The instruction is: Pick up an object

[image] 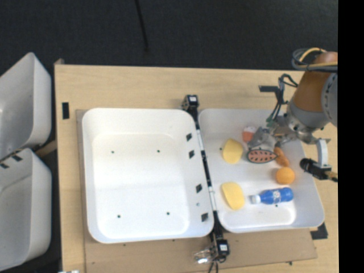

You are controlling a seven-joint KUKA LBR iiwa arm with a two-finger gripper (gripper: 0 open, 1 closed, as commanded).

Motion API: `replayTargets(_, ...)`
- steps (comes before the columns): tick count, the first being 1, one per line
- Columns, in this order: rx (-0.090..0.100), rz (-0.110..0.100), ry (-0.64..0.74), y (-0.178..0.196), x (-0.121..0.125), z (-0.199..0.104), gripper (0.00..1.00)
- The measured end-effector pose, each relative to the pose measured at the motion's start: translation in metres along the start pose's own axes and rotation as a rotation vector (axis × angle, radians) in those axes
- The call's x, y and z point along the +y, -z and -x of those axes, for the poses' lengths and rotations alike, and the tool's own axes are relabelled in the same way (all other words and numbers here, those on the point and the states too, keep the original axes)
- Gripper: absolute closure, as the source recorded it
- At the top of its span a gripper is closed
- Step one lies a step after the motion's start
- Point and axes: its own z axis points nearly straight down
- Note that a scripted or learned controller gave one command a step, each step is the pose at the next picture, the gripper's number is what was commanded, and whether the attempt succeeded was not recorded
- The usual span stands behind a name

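Dark carpet floor (pixel 170 21); light wooden bench (pixel 142 84); white containers (pixel 23 152) at left.

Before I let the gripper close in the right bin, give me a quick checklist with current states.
1. Gripper inside the right bin: ok.
2. Finger opening: cannot tell.
3. Target under gripper: cannot tell; it sits between the small red piece and the red oval.
4. Nothing gripped yet: cannot tell.
5. Yellow pieces, bottle and orange apart from the gripper: ok.
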Motion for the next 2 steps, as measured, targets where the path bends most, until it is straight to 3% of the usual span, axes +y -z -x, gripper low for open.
replayTargets(1, 0.001, 0.007, 0.009, 0.001, 0.041, -0.016, 0.00)
replayTargets(2, 0.001, -0.003, 0.008, 0.000, 0.058, -0.054, 0.00)
